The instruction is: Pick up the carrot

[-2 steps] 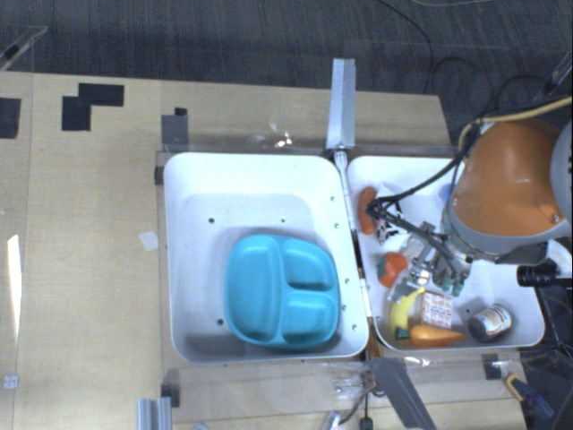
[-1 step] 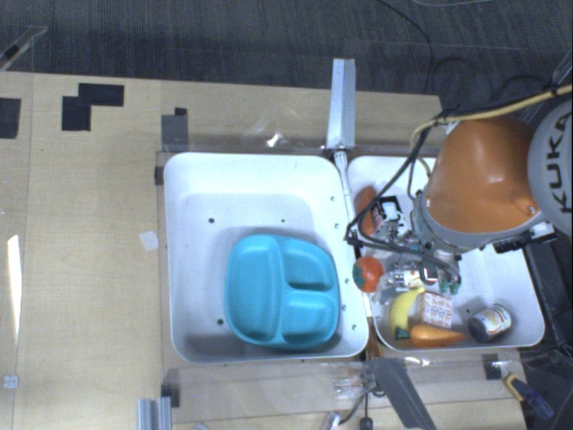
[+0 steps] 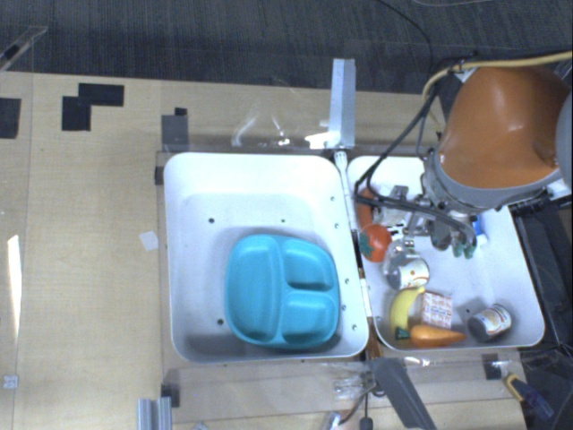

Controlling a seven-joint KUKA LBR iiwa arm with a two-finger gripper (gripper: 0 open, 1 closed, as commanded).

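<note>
Carrot (image 3: 435, 335): orange, lying at the lower edge of the right bin (image 3: 528, 316), long axis nearly left-right, touching a yellow banana (image 3: 406, 306) and just below a small printed packet (image 3: 438, 309). Gripper (image 3: 407, 256): above it in the frame, mid-bin; grasp state cannot be told. Metal can (image 3: 490, 322) lies to the carrot's right.

My table (image 3: 81, 267) is pale wood with a few black marks near its far left edge. Two shallow white bins sit on it side by side, touching along their inner walls: the left bin (image 3: 192, 186) is the wider, and the right bin (image 3: 528, 316) is narrower.
</note>
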